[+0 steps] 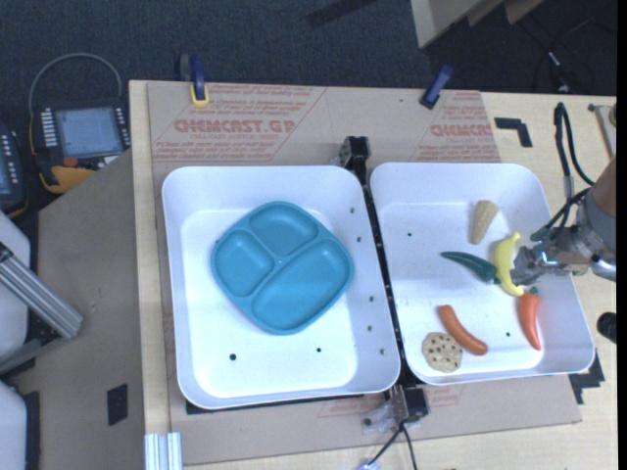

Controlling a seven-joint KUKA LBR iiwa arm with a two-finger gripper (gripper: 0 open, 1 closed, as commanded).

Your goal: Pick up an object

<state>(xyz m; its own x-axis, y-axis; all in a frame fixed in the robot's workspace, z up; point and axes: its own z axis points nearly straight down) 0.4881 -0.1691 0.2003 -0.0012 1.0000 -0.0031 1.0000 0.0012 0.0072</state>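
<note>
Fingers [534, 262], grip state unclear, sit just beside the yellow banana [506, 260] in the right bin [411, 204].

We note a teach pendant [83, 133] at ten o'clock and clamps [199, 81] along the bench's [294, 116] twelve o'clock edge.
</note>
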